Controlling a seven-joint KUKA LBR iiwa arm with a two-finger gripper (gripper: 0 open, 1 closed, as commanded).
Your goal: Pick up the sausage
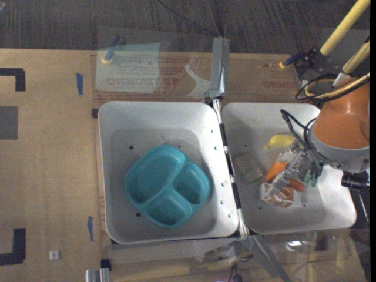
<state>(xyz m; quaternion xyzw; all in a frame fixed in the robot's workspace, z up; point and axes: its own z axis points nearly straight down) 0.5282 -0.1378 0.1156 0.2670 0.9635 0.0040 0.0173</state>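
The arm reaches in from the right and places the tool (pixel 295 168) low over the right bin (pixel 335 216), inside a small cluster of objects. Whether the fingers stand apart or together cannot be told, because cables, the wrist body and the clutter beneath mask them. No object is visibly lifted clear of the bin floor, so the pick is judged not yet complete; the approach and descent appear done, and the closing and lifting remain. The sausage (pixel 286 195) is taken to be the reddish-brown item lying at the lower edge of the cluster, partly against a pale wrapper-like piece, although its identification is uncertain at this resolution. It lies just below and slightly left of the tool, near or touching its tip; contact cannot be confirmed. An orange carrot-like piece (pixel 275 170) lies just to the left of the tool, a yellow banana-like piece (pixel 279 140) lies above it, and a grey textured block (pixel 249 168) lies further left. The left bin (pixel 111 157) carries a teal divided tray (pixel 167 185), well apart from the work area.
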